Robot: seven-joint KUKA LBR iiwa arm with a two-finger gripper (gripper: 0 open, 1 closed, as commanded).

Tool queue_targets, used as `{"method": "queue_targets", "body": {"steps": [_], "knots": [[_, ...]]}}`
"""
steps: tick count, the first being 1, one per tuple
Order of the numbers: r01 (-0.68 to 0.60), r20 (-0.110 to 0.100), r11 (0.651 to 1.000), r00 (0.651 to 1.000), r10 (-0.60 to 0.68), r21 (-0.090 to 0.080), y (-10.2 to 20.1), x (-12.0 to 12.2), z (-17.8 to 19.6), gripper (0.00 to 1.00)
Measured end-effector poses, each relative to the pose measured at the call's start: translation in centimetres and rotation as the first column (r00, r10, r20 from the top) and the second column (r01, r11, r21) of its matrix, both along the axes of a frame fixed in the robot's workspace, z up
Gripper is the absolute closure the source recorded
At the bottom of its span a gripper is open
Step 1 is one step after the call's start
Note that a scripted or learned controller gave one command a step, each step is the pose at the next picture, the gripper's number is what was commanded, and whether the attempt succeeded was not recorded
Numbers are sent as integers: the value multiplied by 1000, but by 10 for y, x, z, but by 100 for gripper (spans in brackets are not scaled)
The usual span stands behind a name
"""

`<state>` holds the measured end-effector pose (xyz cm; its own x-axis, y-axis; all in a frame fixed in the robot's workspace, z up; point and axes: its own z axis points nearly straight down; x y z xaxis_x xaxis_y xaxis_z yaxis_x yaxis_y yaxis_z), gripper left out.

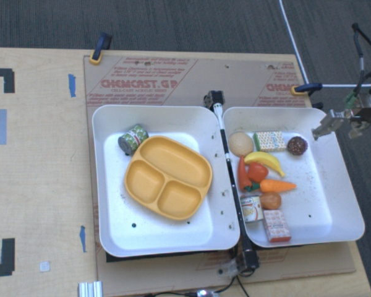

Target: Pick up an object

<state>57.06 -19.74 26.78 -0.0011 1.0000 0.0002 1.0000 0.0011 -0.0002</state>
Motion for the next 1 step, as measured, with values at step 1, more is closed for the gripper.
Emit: {"method": "queue_targets", "body": {"steps": [1], "knots": [[1,-1,1000,1000,-1,0,19,0,-153,0]]}}
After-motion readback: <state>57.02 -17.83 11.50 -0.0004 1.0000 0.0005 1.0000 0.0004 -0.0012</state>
